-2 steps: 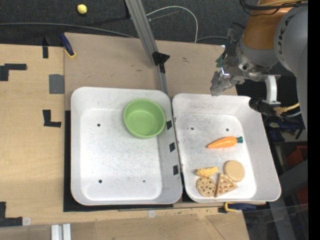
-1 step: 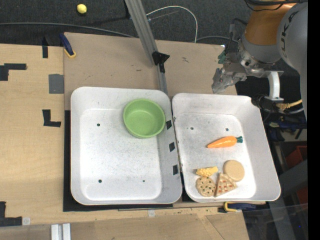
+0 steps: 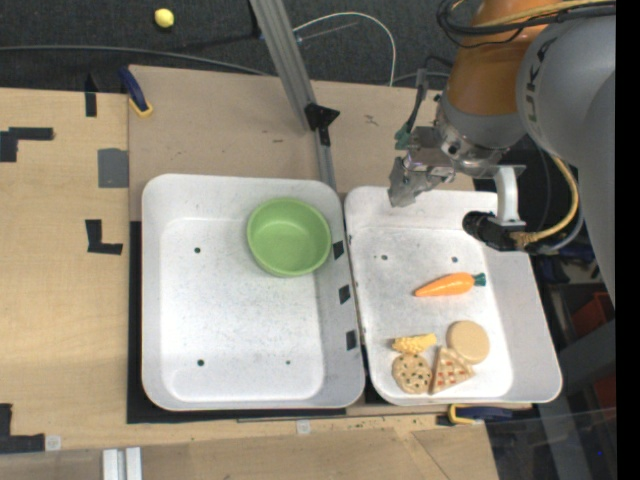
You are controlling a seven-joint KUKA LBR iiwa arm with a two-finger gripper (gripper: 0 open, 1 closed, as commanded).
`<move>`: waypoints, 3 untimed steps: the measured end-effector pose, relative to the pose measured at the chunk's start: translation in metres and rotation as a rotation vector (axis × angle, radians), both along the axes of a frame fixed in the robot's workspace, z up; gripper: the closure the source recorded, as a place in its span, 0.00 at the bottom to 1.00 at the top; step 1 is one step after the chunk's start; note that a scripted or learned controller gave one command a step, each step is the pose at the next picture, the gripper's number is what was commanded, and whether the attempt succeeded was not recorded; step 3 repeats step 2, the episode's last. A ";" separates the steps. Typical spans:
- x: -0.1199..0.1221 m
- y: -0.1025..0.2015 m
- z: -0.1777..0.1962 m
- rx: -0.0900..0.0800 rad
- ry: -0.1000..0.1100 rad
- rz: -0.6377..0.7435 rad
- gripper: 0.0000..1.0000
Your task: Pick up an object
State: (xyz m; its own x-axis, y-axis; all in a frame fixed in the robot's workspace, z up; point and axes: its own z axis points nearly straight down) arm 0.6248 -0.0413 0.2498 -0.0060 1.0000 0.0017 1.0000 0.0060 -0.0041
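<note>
Orange plastic toy carrot (image 3: pixel 444 286) in the right white bin (image 3: pixel 520 268) — likely light, stiff, slippery; grip mid-body. Jaws hover at the far edge — spread or pressed together, I cannot tell.

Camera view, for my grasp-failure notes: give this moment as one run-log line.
gripper: over right white bin's far-left corner, nothing seen held | orange toy carrot: right bin, untouched | green round bowl: left white bin

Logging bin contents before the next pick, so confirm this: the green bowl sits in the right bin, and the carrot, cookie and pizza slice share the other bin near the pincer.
Wrong on one point. The camera view shows the green bowl in the left bin, not the right. The carrot, cookie and pizza slice do share the other bin, the right bin, near the pincer.
</note>
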 end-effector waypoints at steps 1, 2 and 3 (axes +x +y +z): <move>-0.018 0.052 0.005 0.001 -0.002 0.001 1.00; -0.041 0.105 0.006 0.000 -0.001 0.001 1.00; -0.041 0.105 0.006 0.000 -0.001 0.001 1.00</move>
